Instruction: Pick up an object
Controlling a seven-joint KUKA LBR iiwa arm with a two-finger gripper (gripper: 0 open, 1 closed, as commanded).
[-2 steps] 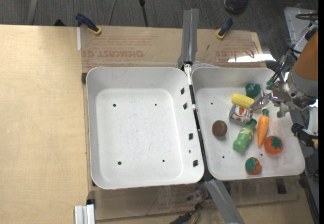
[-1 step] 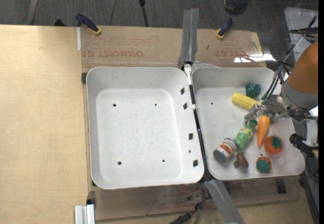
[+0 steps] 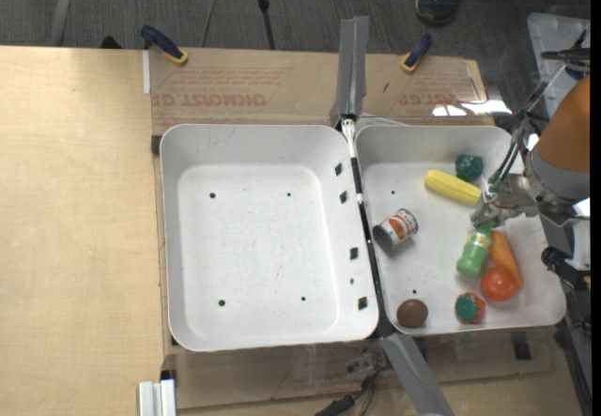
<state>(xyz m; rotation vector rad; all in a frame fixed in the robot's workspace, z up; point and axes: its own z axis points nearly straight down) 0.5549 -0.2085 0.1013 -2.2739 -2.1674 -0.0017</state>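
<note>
The right bin holds several small objects. A yellow corn cob lies beside a dark green item. A small can lies on its side near the bin's left wall. A green bottle, an orange carrot and a red-orange tomato sit close together at the right. A brown ball and a green-and-red piece rest near the front rim. My gripper hangs low just above the green bottle's top end, between the bottle and the corn.
The left bin sits beside the right one, with a grey divider bar at the seam. The arm with its orange band comes in over the right bin's right rim. Cardboard lies behind the bins.
</note>
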